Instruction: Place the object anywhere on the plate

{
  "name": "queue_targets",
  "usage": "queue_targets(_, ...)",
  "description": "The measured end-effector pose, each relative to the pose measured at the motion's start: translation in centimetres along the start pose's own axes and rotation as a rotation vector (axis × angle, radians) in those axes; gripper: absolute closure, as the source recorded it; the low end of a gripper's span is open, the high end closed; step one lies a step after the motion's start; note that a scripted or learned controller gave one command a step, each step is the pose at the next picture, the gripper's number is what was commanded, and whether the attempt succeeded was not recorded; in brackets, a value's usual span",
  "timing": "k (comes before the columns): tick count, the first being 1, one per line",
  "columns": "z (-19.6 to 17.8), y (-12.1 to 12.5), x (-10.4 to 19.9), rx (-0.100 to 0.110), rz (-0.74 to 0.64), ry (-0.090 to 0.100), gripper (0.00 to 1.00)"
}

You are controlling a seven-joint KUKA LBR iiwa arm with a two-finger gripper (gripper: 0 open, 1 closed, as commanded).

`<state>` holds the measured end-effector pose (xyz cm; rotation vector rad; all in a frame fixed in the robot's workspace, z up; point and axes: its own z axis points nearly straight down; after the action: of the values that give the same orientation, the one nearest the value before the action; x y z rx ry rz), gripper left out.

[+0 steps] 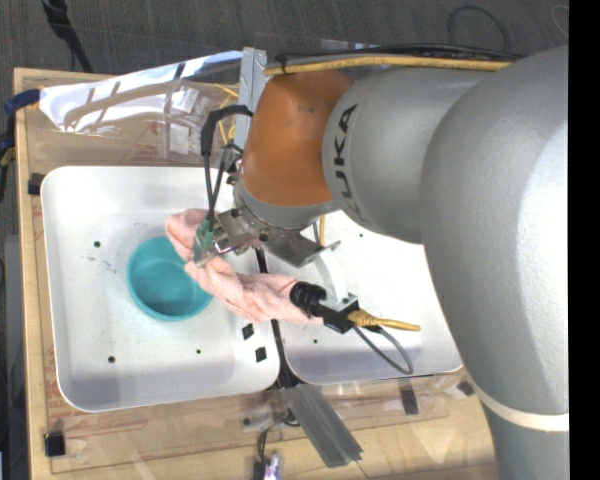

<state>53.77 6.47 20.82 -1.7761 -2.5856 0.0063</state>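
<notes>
Pink cloth (245, 286) draped beneath the jaws (212, 243), spilling onto the teal plate's (160, 286) rim; soft, light, floppy — best pinched at a bunched fold; jaw opening: cannot tell

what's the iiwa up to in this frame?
The arm is reaching over the left bin, its end effector down beside a teal plate. A pink cloth lies draped from the plate's right rim across the divide toward the right bin. Whether the end effector actually has the cloth can't be seen. The cloth isn't properly on the plate yet.
</notes>
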Motion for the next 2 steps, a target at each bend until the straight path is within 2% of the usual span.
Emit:
queue_targets(1, 2.52, 2.93, 2.69, -0.001, 0.020, -0.002, 1.00)
queue_targets(2, 2.50, 2.93, 2.63, -0.002, 0.021, -0.002, 0.00)
